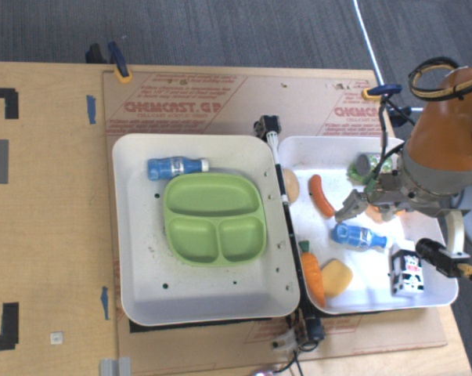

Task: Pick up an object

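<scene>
Blue bottle (359, 236) just beneath jaws (361, 207)

Grey arm (437, 180); orange band (448, 128); black cables (435, 77).

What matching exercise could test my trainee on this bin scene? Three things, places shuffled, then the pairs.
Things:
1. green divided plastic plate
2. red sausage-shaped toy
3. black-and-white cow-patterned carton

Places:
A. right bin, near its front right corner
B. middle of the left bin
C. right bin, left of the gripper

Pairs: 1-B, 2-C, 3-A
</scene>
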### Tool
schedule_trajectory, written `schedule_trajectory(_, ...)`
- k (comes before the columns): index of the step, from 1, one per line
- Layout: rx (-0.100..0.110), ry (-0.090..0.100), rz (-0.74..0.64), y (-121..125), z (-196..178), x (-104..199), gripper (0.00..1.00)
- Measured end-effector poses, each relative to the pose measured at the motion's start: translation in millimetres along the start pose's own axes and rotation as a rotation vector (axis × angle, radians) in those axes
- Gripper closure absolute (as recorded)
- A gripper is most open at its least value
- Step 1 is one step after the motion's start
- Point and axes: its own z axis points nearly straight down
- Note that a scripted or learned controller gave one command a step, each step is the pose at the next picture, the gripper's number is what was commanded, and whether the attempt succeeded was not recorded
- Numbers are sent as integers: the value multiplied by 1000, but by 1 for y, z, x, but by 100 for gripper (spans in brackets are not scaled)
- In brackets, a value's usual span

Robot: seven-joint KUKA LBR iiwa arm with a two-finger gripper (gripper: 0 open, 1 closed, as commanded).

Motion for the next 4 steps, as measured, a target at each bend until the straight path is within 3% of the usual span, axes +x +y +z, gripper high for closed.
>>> schedule_trajectory(1, -3, 0, -117, 29, 100, 1, 0)
schedule_trajectory(2, -4, -2, -116, 30, 93, 0, 100)
schedule_trajectory(3, -4, -2, -116, 30, 93, 0, 0)
schedule_trajectory(4, -7, -2, 37, 73, 101, 3, 0)
